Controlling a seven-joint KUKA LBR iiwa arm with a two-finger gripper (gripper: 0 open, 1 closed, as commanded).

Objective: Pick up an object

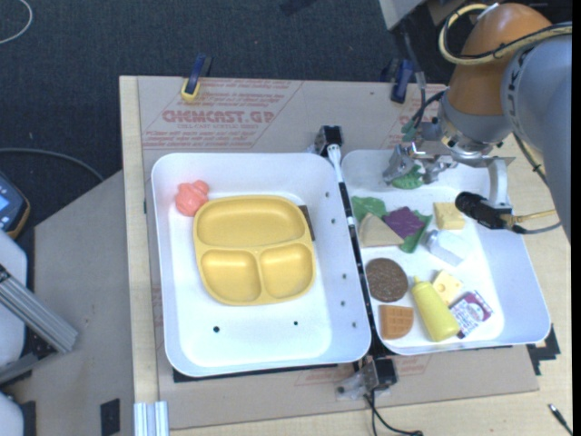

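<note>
Arm: the grey arm (536,71) with its orange band comes in from the right and bends down over the far end of the right bin (517,307).
Gripper: the gripper (413,166) hangs low by the far left corner of the right bin. Its fingers pinch a small green thing (407,180), which sits right at their tips.
Right bin: it holds play food. A green leaf (368,207) and a purple piece (406,221) lie near the left wall. A pale yellow block (448,215) lies just right of them.
Near end of right bin: a brown round cookie (388,279), a small waffle (396,320) and a yellow bottle (434,311) lie close together. A small packet (471,311) is beside the bottle.
Left bin: the left bin (182,334) holds a yellow tray (254,248) with three parts. A pink toy (192,197) lies by the tray's far left corner.
</note>
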